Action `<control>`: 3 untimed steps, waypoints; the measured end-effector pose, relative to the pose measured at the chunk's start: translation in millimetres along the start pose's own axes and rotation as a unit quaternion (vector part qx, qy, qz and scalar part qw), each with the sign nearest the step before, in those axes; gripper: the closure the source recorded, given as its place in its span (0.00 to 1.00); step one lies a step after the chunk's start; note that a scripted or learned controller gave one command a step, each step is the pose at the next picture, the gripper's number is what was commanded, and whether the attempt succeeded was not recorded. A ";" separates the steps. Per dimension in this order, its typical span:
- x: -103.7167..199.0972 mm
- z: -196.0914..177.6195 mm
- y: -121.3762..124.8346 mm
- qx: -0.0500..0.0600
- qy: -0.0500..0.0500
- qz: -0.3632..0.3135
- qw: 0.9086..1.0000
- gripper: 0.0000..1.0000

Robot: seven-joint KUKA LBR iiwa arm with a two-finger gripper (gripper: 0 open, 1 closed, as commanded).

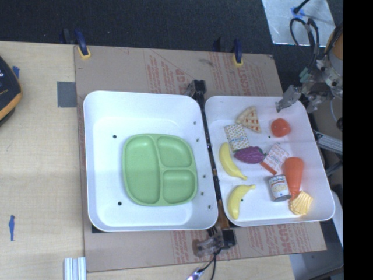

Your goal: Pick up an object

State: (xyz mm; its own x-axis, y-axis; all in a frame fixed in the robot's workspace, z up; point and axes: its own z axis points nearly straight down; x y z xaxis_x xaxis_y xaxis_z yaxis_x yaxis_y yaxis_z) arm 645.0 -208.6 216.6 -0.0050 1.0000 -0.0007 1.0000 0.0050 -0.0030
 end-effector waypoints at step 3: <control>71.3 99.0 12.1 0.001 0.001 -0.001 1.000 1.00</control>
State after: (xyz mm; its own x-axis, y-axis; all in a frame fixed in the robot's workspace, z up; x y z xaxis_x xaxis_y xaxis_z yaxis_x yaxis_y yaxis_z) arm 656.4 -137.3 117.6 -0.0060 1.0000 0.0006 1.0000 0.0060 -0.0044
